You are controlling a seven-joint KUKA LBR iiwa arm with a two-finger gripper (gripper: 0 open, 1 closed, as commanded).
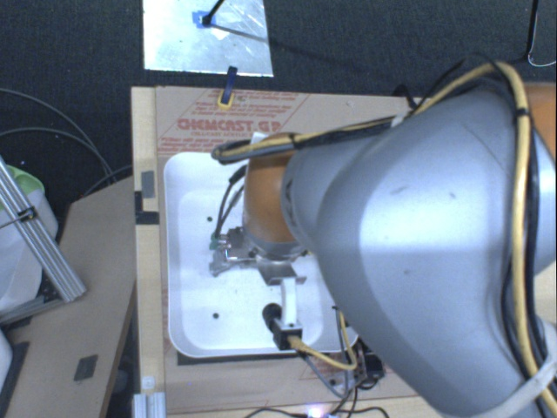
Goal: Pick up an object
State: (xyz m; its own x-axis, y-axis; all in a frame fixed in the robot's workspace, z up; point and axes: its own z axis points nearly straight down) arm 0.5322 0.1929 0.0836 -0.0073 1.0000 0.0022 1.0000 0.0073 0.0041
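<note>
Arm [418, 233] low over the left white bin [187, 233]; end effector [228, 249] state: cannot tell, wrist blocks it.

Robotics lab: grey industrial arm [435, 233] over shallow white plastic bin [187, 233], aluminium framing rails [39, 242], loose black cables [52, 138] on dark carpet.

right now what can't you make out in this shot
- Gripper, camera view: reaches down into the white bin; too small and dark to tell how its fingers stand or whether it holds anything.
- Second bin: the grey arm covers it.
- Objects in the white bin: just tiny dark specks, unidentifiable.
</note>
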